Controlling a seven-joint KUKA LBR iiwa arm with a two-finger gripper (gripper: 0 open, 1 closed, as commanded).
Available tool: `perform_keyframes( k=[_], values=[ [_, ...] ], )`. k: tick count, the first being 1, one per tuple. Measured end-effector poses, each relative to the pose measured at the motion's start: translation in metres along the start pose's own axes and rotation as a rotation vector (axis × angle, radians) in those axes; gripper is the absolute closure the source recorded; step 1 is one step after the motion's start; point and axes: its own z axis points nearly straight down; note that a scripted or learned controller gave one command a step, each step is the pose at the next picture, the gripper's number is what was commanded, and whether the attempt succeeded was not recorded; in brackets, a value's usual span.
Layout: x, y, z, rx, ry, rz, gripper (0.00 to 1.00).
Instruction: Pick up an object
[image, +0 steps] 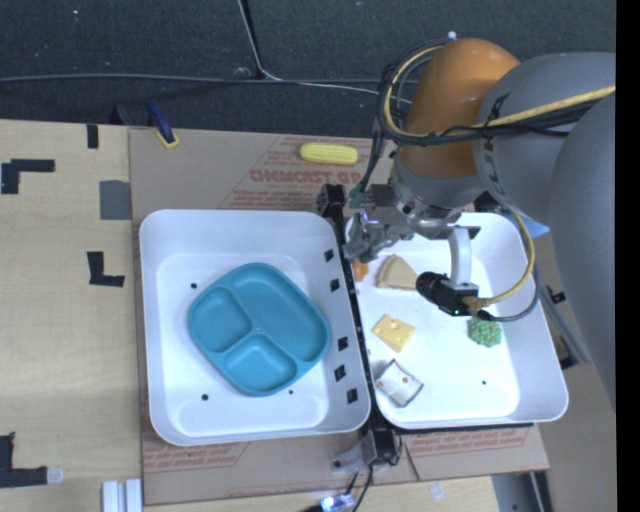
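The gripper (362, 238) is seen at the right bin's (520, 400) upper left corner; its opening cannot be told. The pale wedge (398, 273) lies just beside it, toward four o'clock, its long axis running three to nine.

I see my grey arm with its orange band (455, 95) looming over the back of the right white bin (530, 395), blocking that corner. On this bin's floor a pale wedge (398, 272), a yellow holed cheese piece (393, 331), a small green lump (485, 332) and a white-grey block (399, 383) sit apart, with bare floor between and to their right. The blue divided plastic tray (258, 327) takes up the middle of the left white bin (160, 400); I have margins around it.
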Motion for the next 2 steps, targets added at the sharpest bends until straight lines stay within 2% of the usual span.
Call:
perform_keyframes(
  k=[1,2],
  values=[
    [0.048,0.000,0.004,-0.002,-0.001,0.001,1.00],
    [0.072,-0.003,0.026,0.001,-0.002,0.003,1.00]
  ],
)
